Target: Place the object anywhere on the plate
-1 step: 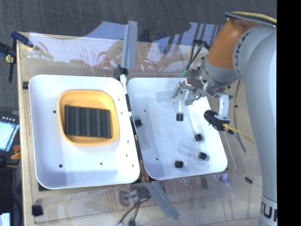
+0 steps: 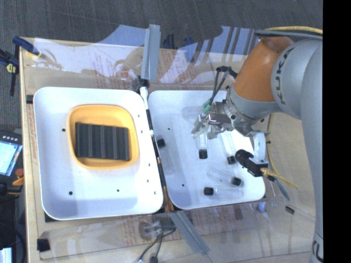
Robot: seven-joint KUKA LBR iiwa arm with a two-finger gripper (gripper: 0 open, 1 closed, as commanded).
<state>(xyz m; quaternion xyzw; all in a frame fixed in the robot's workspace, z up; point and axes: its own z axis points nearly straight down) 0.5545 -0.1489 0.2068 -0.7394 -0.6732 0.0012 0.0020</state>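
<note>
Far to the left of the claw, a yellow plate (image 2: 104, 138) is seen lying in the left bin (image 2: 49, 190), with a dark ribbed rectangle on its middle. Between that bin and the right bin (image 2: 175, 185) a narrow gap is seen, and just inside the right bin's left wall a small black cap (image 2: 160, 143) is found, well to the left of the claw and a little below it. The claw (image 2: 211, 122) is held over the upper middle of the right bin, at the end of the grey arm (image 2: 296, 81) with its orange band, which is brought in from the right. How far the claw is opened cannot be told, since its tips are blurred against the white floor and mixed with clear parts. A clear tube with a black cap (image 2: 202, 147) is seen just below the claw, standing roughly upright; whether it is gripped or merely touched cannot be told. Two more clear tubes (image 2: 225, 177) with black caps are laid flat lower down, toward the bin's near edge. To the lower right of the claw, a black fitting (image 2: 248, 162) is seen near the bin's right wall, beside a yellow cable (image 2: 279, 179).
</note>
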